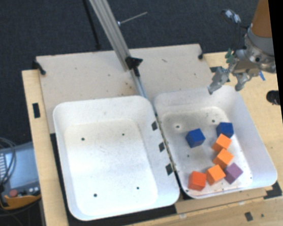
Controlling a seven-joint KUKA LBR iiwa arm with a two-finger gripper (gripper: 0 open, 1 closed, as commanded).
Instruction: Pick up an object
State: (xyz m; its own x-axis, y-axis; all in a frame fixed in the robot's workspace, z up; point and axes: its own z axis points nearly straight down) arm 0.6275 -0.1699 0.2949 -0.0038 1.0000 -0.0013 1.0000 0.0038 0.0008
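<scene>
The right white bin (250,122) holds several small cubes: two blue ones (195,137) (225,129), several orange ones (222,142) (197,180), and a purple one (233,172). They lie in the bin's lower right part. My gripper (227,81) hangs above the bin's far right corner, well clear of the cubes. Its two grey fingers (216,82) are spread apart with nothing between them. The orange wrist band shows at the upper right edge.
The left white bin (65,160) sits beside the right one, both on a tan board. A slanted metal rail (113,31) runs from the top down to the gap between the bins. A pendant device (13,171) with cables lies at far left.
</scene>
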